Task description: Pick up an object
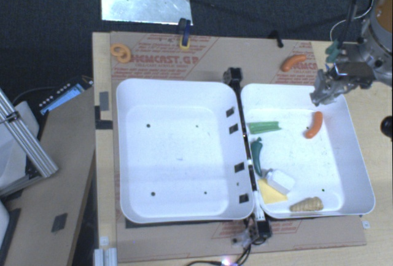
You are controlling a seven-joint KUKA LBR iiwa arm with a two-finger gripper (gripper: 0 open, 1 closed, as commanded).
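The sausage (314,124) lies just below the end effector (322,94), long axis near upright; finger state unclear.

Arm (374,25) at right, wrist angled down-left

Arm (376,13): pale grey-beige rounded housing, entering at the frame's upper right corner. Wrist block below it: boxy, metallic grey, with a darker flat plate along its lower side. Small teal-green part on the block's left face. Thin dark cables loop down the left of the housing, forming an arc near the wrist. Gripper (323,94): dull grey metal, angular, with darker shadowed edges; finer detail too blurred to read.
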